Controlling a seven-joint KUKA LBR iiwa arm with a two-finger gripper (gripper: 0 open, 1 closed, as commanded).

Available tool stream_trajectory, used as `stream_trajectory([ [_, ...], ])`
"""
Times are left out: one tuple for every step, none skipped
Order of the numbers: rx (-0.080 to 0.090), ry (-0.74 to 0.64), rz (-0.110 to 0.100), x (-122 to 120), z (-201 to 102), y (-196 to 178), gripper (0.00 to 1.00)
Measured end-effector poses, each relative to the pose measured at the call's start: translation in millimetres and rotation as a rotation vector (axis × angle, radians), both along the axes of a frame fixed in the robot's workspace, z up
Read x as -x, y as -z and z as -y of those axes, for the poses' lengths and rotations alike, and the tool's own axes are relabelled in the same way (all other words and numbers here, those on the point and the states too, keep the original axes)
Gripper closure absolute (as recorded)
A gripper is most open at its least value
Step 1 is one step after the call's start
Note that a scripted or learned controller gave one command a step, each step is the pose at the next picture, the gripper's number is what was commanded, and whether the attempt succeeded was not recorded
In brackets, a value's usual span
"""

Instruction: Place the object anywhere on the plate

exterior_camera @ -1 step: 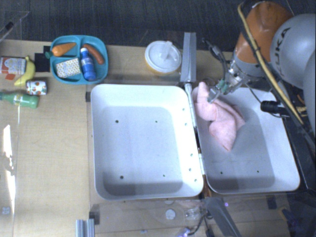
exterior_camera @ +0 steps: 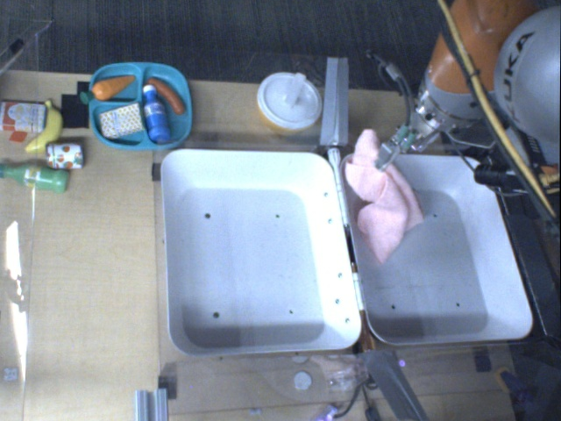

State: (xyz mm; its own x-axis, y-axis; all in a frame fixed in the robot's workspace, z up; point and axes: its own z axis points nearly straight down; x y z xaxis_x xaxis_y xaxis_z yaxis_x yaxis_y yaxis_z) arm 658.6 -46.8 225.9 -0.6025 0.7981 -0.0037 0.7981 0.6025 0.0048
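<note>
A pink cloth (exterior_camera: 386, 204) lies bunched in the right bin (exterior_camera: 456, 314), in its upper left corner, with its top fold rising against the divider between the bins. My gripper (exterior_camera: 388, 154) reaches in from the upper right and is shut on the cloth's upper edge. The rest of the cloth trails down and to the right onto the bin floor. The blue divided plate (exterior_camera: 180, 90) sits on the bench at the upper left, outside the bins, and holds toy food and a small blue bottle.
The left bin (exterior_camera: 254, 253) stands between the cloth and the plate. A white lidded cup (exterior_camera: 289, 101) stands behind the bins. A banana, a can and a green bottle (exterior_camera: 35, 178) lie at the bench's left edge.
</note>
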Motion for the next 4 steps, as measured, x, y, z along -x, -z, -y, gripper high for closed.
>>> stream_trajectory([
  [0.001, -0.402, -0.001, 14, -41, 4, 1.0],
  [0.003, -0.804, 0.0, 30, -86, -7, 1.0],
  [0.003, -0.921, 0.001, 51, -134, -16, 1.0],
  [0.003, -0.926, 0.0, 74, -180, -22, 1.0],
])
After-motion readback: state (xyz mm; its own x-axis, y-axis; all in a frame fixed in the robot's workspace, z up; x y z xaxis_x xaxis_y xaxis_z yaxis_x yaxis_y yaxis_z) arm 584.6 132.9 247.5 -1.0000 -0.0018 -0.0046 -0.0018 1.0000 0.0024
